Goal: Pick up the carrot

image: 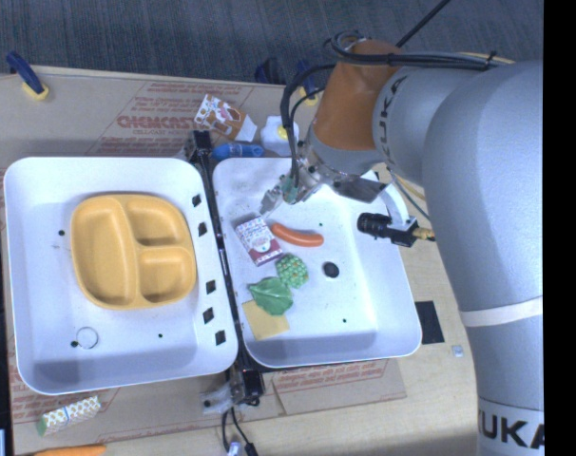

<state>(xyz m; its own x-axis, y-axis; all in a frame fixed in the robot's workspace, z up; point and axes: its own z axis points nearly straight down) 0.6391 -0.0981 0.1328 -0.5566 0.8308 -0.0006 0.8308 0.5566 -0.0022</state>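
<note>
The carrot [297,236] is a small orange stick lying flat, roughly left to right, in the middle of the right white bin [388,316]. My gripper [282,194] hangs below the orange wrist band, over the bin's far part, a short way up and to the left of the carrot and apart from it. Nothing shows in its grasp. The arm's grey body covers the right side of the view.
Beside the carrot lie a red-and-white packet [255,238], a green knobbly ball [291,271], a green leaf [271,295] and a yellow slice [266,321]. The left bin [31,350] holds a yellow divided plate [133,250]. A small carton [217,114] and a blue item [239,150] sit behind the bins.
</note>
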